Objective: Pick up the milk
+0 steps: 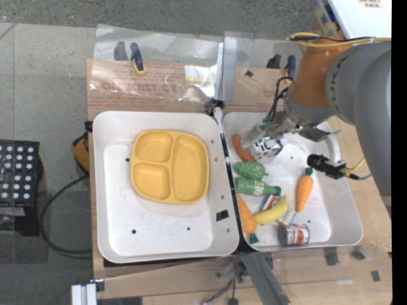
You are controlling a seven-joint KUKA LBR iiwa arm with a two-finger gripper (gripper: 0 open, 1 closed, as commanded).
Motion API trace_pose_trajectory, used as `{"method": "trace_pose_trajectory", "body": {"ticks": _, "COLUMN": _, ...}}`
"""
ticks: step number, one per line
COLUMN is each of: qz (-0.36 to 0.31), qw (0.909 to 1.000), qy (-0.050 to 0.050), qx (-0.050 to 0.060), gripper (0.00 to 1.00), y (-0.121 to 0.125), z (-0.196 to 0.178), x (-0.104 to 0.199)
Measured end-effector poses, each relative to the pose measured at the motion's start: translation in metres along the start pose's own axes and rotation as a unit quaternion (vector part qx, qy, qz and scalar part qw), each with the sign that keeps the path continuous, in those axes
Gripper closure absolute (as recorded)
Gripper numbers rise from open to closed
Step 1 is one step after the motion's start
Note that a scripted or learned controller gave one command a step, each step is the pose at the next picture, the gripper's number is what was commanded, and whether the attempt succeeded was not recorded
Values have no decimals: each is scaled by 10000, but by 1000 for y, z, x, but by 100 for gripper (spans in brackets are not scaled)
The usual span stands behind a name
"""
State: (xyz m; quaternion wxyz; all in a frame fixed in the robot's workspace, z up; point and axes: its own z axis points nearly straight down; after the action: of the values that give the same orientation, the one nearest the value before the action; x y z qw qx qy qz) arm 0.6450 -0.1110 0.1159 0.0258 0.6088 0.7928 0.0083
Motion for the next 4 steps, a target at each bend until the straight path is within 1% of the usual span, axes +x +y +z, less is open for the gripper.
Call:
{"method": "trace_pose_trajectory", "body": {"ticks": 1, "qz": -3539, "qw": 9353, "qy": 25, "qx": -5, "gripper": 0, "y": 6, "z": 1, "x": -5}}
{"method": "trace_pose_trajectory", "body": {"ticks": 2, "qz": -3540, "qw": 9352, "qy": 42, "qx": -53, "gripper": 100, "y": 10, "z": -13, "x": -3}}
{"method": "trace_pose_trajectory", "body": {"ticks": 3, "qz": -3539, "qw": 9353, "qy": 61, "qx": -34, "gripper": 0, "y": 9, "z": -12, "x": -2}}
{"method": "trace_pose_trajectory", "body": {"ticks": 4, "qz": -1758, "qw": 9844, "qy": 41, "qx": -36, "gripper": 0, "y": 12, "z": 0, "x": 5}}
